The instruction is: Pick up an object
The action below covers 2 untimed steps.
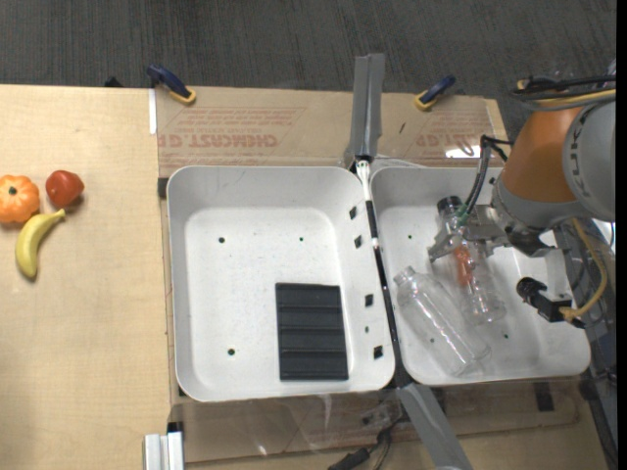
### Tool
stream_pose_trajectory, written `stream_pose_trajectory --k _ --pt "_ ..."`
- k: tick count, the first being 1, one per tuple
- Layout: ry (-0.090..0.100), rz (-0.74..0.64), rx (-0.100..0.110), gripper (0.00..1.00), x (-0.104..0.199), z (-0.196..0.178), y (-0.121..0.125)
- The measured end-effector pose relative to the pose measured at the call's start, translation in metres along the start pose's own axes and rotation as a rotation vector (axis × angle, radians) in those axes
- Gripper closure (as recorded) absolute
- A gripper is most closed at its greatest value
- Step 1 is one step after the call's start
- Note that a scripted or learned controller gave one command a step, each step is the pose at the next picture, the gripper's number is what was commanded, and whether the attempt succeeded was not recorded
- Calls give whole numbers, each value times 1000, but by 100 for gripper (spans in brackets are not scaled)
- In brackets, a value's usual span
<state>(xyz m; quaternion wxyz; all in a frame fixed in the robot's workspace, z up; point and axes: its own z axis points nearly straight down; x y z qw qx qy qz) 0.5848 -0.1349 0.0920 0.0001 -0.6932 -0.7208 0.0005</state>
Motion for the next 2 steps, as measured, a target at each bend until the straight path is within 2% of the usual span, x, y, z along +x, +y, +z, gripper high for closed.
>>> stream_pose_trajectory --k 1,2 --pt "-1 5 -1 100 -2 -9 0" --pt "0 -70 0 100 72 -100 37"
